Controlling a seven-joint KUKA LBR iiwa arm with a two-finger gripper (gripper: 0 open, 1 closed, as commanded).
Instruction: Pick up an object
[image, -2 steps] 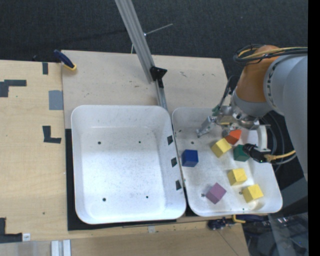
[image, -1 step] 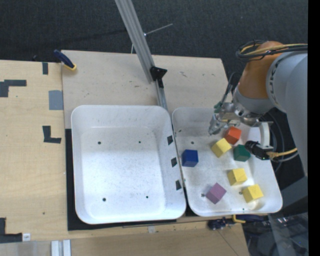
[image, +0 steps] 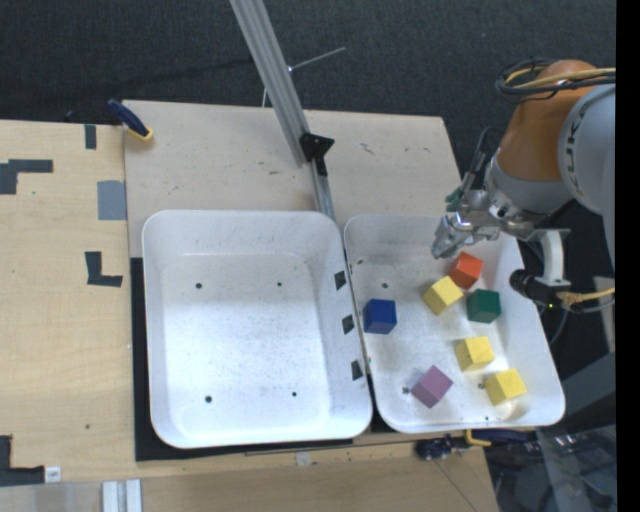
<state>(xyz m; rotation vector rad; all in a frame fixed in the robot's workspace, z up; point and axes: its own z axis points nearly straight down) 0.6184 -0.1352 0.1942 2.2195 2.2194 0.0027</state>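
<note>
Grey two-finger gripper poised just beside small orange cube at the far end of the right-hand shallow white bin (open or clenched: impossible to tell). Probably light, rigid, smooth; best pinched across opposite flat faces.

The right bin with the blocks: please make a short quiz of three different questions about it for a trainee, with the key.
1. True or false: the blue block touches the yellow block beside the orange block.
2. How many yellow blocks lie in the right bin?
3. Which block is nearest to the claw? A purple, B orange, C blue.

Key
1. False: the blue block lies apart, near the bin's left wall.
2. Three.
3. B: the orange block lies just below and right of the claw in the camera view.
</note>
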